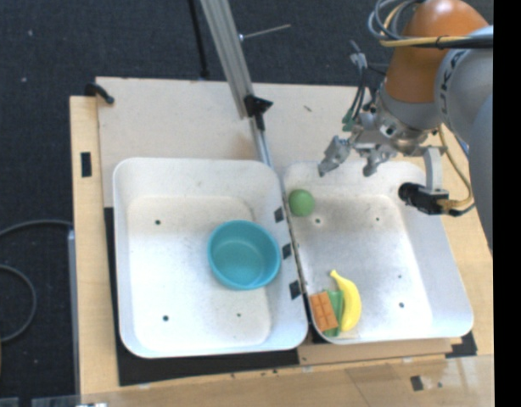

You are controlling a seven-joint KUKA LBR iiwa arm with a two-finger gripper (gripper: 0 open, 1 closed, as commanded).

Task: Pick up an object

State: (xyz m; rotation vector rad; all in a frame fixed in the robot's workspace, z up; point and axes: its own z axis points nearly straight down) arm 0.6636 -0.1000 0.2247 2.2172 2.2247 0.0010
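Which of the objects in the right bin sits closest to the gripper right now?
The green ball, at the right bin's upper-left corner, just below-left of the gripper. The yellow banana and orange block lie together at the bin's near edge.

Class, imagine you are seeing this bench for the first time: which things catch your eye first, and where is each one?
The orange-banded arm's claw hangs with fingers spread above the far edge of the right bin. A blue bowl stands out in the left bin. In the right bin, a green ball lies at the far left corner and a yellow banana near the front.
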